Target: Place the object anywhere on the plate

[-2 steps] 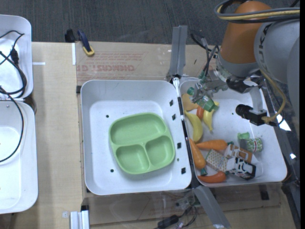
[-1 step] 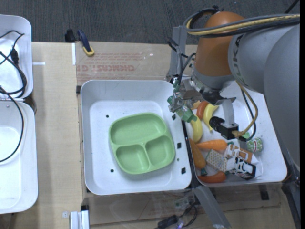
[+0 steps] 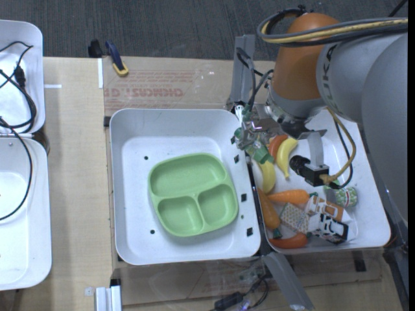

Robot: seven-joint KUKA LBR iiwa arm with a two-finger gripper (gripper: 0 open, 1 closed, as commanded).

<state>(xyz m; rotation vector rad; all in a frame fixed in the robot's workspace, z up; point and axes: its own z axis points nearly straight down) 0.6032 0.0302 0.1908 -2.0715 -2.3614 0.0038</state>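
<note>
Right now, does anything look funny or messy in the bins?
Nothing looks spilled or broken. The green three-part plastic plate sits slightly crooked in the left white bin, with nothing on it. The toy food, like the yellow banana, is jumbled in the right white bin.

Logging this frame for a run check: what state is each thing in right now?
Plate: upright in the left bin, its three compartments bare.
Gripper: low over the right bin's left edge, nothing seen between its parts.
Banana: lying in the right bin.
Carrot: lying flat among the other items.
Arm: reaching in over the right bin.
</note>
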